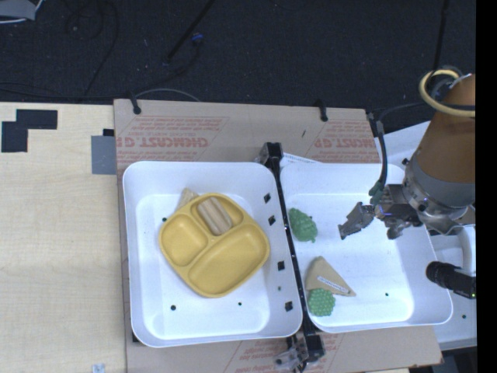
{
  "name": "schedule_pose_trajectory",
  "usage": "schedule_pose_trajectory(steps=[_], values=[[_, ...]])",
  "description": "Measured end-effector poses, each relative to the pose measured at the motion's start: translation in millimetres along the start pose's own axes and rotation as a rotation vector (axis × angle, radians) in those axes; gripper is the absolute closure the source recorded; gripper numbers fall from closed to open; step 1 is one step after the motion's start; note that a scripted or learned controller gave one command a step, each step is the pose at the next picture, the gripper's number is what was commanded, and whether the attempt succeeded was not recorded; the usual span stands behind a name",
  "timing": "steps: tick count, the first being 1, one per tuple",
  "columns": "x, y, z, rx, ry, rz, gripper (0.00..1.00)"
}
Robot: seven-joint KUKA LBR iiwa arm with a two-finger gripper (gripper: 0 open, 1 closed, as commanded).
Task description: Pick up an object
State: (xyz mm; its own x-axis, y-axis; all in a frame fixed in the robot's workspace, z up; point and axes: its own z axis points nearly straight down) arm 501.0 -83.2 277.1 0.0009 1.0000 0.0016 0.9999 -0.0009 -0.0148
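Observation:
In the right bin point(365, 317), a green knobbly toy point(302, 225) lies by the left wall. A tan wedge point(328, 276) lies toward the front left, and a second green knobbly piece point(321, 302) touches its front edge. My gripper point(377, 224) hangs over the middle of the right bin, to the right of the first green toy and apart from it. Its fingers stand open with nothing between them. The grey arm with its orange band comes in from the right.
The left bin point(147, 309) holds a yellow divided plate point(233, 266) with a tan ridged piece point(215, 214) in its back compartment. A black divider point(284, 239) separates the two bins. Brown cardboard point(233, 134) lies under them.

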Motion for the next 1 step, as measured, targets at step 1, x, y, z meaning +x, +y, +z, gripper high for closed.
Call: schedule_pose_trajectory(steps=[1], values=[[-0.1, 1.5, -5.8, -0.011, -0.001, -0.002, 0.00]])
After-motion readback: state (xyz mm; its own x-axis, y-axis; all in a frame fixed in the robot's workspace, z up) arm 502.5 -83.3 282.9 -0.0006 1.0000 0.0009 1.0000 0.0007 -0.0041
